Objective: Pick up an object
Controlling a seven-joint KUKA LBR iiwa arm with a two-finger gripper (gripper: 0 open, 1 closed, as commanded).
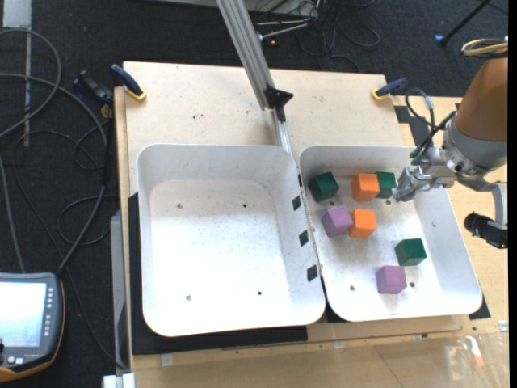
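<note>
The right bin (452,297) holds several small cubes. A dark green cube (324,186) lies at its back left, an orange cube (365,187) beside it, and another green cube (386,183) just right of that. A purple cube (338,220) and an orange cube (363,223) sit together in the middle. A green cube (410,251) and a purple cube (391,279) lie nearer the front. My gripper (401,192) hangs low at the bin's back right, right beside the green cube next to the orange one. No cube shows between its fingers.
The left bin (157,217) stands alongside, its wall meeting the right bin's wall at mid-bench. A slanted metal pole (246,43) rises from the back between the bins. Clamps (128,82) sit at the bench's back corners. A pendant screen (24,318) lies at the lower left.
</note>
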